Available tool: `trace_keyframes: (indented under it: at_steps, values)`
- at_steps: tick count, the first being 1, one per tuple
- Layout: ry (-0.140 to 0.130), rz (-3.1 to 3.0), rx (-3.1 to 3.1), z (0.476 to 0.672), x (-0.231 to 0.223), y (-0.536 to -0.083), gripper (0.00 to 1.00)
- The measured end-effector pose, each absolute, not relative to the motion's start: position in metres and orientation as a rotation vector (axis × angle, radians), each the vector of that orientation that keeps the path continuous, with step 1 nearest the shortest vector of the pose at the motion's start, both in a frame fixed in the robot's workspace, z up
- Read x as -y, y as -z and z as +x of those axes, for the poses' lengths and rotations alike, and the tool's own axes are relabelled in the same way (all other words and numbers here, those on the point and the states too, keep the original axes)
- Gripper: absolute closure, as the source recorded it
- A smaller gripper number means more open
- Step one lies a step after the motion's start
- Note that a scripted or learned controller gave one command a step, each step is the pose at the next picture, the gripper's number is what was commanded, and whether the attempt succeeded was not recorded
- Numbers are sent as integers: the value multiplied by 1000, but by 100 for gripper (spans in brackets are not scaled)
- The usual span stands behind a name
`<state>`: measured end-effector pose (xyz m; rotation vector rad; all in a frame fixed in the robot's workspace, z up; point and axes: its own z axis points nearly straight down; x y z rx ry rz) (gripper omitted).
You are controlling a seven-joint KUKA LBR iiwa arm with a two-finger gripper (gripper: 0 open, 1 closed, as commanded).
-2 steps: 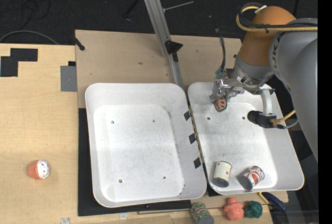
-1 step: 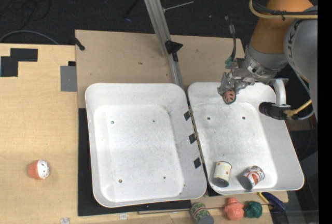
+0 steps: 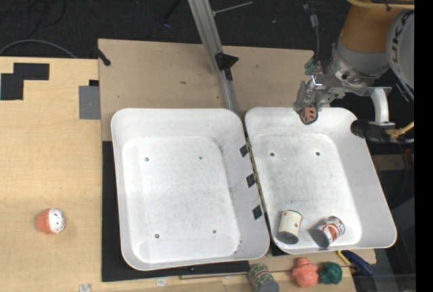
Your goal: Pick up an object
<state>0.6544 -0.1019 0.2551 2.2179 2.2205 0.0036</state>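
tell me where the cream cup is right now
The cream cup lies on its side in the right bin, near the front edge, just left of the red-and-white can.

Pale wooden bench [image 3: 40,149], dark floor [image 3: 122,0]

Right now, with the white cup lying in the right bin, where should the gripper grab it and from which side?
Probably from straight above, closing across the white cup's round body near its middle. It lies on its side on the right bin's floor, its dark open mouth toward the near wall, so the curved sides are the exposed part. The red can lies close beside it, so keep the fingers off that side.
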Motion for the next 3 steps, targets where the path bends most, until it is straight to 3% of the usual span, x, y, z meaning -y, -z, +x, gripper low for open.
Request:
trace_keyframes:
  at_steps: [3]
  values:
    - [4,2220,-2231,599,-48,-248,100]
